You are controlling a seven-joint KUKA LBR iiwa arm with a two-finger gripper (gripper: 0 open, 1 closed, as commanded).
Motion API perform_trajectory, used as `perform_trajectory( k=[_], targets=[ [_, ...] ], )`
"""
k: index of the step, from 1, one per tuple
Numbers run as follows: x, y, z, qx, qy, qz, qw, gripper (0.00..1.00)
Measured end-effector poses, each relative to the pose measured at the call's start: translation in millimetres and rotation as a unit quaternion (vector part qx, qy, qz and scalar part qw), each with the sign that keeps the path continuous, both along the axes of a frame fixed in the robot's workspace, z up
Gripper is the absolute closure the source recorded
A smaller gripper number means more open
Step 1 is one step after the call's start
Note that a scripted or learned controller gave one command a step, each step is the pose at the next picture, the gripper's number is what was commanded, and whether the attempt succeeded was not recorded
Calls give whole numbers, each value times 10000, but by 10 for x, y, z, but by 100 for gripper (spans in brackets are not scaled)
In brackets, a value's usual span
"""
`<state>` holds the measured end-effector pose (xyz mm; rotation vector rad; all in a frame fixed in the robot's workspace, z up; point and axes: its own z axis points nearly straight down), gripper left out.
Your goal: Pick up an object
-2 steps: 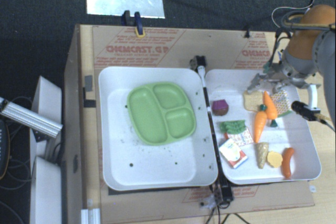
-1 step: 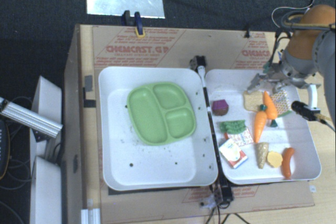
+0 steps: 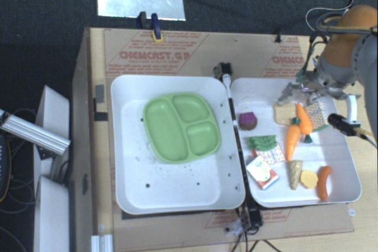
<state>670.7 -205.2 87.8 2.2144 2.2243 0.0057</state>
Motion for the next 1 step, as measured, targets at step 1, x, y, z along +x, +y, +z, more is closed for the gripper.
perform_trajectory(
  k=[1],
  targets=[
    [0, 0, 0, 0, 0, 0, 10000, 0]
  ],
)
